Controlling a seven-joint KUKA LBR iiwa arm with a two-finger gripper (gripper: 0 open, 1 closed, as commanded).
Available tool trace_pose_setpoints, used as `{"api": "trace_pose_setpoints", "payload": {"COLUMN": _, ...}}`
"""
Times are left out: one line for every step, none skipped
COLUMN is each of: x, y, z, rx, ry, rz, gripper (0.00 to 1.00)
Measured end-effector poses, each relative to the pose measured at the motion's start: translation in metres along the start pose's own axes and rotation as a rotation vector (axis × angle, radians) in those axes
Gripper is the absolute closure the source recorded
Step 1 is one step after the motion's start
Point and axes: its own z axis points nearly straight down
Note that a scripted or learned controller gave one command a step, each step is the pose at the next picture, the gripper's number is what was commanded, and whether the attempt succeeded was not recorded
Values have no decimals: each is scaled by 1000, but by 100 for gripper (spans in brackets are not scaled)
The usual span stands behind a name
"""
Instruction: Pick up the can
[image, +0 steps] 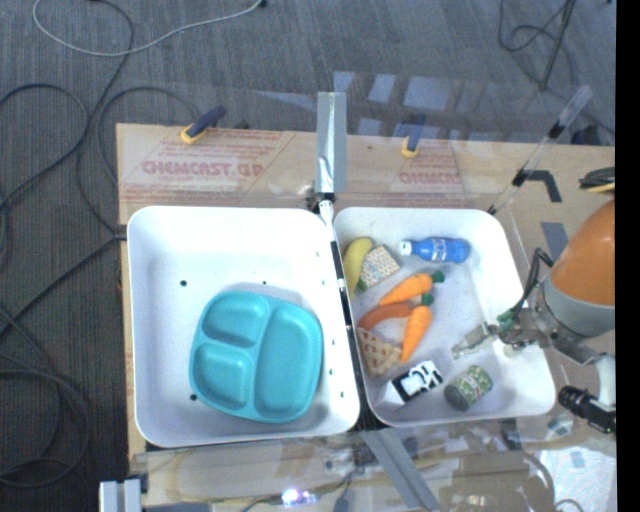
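Right white bin (500, 250): small green-labelled metal can (468, 386) lies toppled near my front edge; gripper (478, 338) hangs above it, its opening indiscernible.

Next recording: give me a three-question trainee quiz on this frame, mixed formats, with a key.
1. True or false: the small green-labelled metal can lies in the right-hand shallow white bin.
2. Multiple choice: what sits in the left-hand shallow white bin?
A. a blue plastic bottle
B. a turquoise divided plastic tray
C. two orange toy carrots
3. Fill in: the yellow toy banana lies near the right bin's ____ edge in the camera view.

Key
1. True; it lies on its side near the front wall, with the end effector above and apart from it.
2. B
3. left
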Motion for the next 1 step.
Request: {"api": "trace_pose_setpoints", "payload": {"x": 27, "y": 3, "z": 27, "rx": -11, "ry": -15, "rz": -33, "gripper": 0}}
